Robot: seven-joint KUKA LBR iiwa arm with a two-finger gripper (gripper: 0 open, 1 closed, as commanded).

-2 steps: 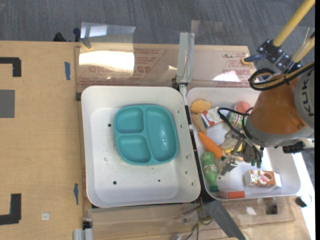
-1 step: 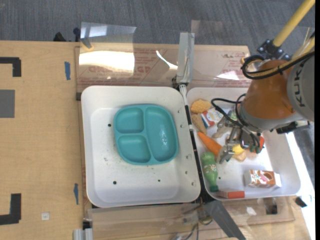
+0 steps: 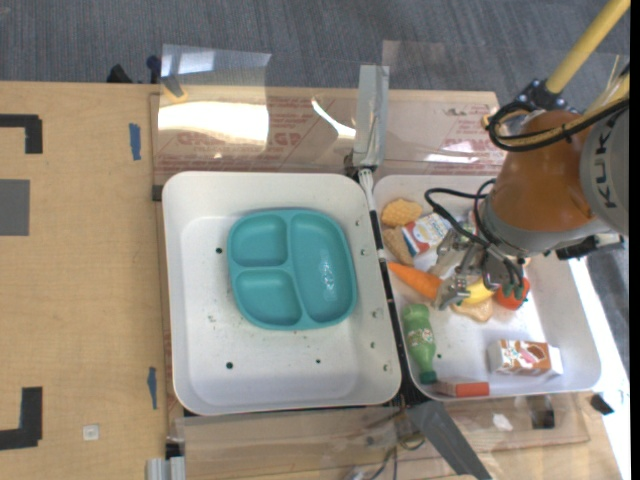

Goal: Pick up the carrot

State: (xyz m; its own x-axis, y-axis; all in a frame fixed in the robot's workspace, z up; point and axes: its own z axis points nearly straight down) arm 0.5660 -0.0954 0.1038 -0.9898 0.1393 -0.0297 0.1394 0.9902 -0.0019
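Approach stage: gripper low over the right bin, carrot not yet lifted.

The left bin (image 3: 190,268) carries a teal divided plate (image 3: 292,267); the right bin (image 3: 580,348) holds the clutter. The arm (image 3: 545,183) reaches in from the right, its gripper (image 3: 458,286) just beside the carrot (image 3: 414,280), which lies near the bin's left wall, orange and slanted. A green bottle (image 3: 420,340) sits below it, a small carton (image 3: 522,357) further right. Gripper state: cannot tell. Judged next need: centre on the carrot's body, close, then raise clear of neighbouring items.
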